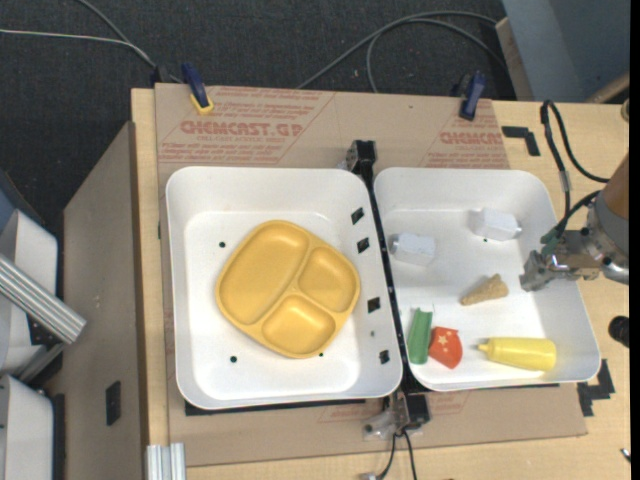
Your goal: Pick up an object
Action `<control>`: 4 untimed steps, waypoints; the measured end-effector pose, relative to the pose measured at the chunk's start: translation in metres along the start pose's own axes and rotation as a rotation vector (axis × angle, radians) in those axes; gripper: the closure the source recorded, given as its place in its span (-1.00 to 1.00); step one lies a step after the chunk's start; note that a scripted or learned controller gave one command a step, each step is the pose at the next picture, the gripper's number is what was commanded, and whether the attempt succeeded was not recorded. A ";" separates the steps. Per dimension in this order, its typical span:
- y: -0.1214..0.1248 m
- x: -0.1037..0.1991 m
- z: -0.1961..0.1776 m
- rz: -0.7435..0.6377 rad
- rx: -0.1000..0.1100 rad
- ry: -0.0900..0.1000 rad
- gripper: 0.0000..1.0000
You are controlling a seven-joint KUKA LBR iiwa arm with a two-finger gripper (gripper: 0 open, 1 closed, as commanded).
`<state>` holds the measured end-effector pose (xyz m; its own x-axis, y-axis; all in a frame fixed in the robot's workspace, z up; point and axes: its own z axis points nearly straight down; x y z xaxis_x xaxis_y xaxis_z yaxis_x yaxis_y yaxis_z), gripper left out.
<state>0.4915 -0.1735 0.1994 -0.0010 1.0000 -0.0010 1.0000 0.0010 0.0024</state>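
Along the near wall of the right bin (pixel 566 298) lay, from left to right, a green stick-shaped piece (pixel 419 335), a red piece (pixel 446 347) touching it, and a yellow squeeze bottle (pixel 519 352) on its side, its nozzle toward the red piece. Farther in, near the bin's middle, a tan wedge (pixel 485 289) rested alone. Beyond it lay two white blocks, one (pixel 413 247) near the divider and the other (pixel 495 224) toward the far wall, well apart from each other. The gripper (pixel 541 269) stood over the right side of this bin, just to the right of the tan wedge and apart from it; no object was seen between its fingers, and whether they were spread or closed could not be told. The left bin (pixel 190 298) held a yellow compartment plate (pixel 288 288) with three sections, roughly centred. At the far edge of the cardboard-covered bench (pixel 330 118), two blue clamps (pixel 196 86) (pixel 471 94) gripped the board.
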 end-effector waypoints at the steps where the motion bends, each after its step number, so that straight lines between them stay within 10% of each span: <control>1: 0.000 0.000 -0.063 -0.001 -0.003 -0.001 1.00; 4: 0.048 0.145 -0.044 -0.001 0.003 0.002 1.00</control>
<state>0.5388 -0.0285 0.2429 -0.0024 1.0000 0.0007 1.0000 0.0024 -0.0010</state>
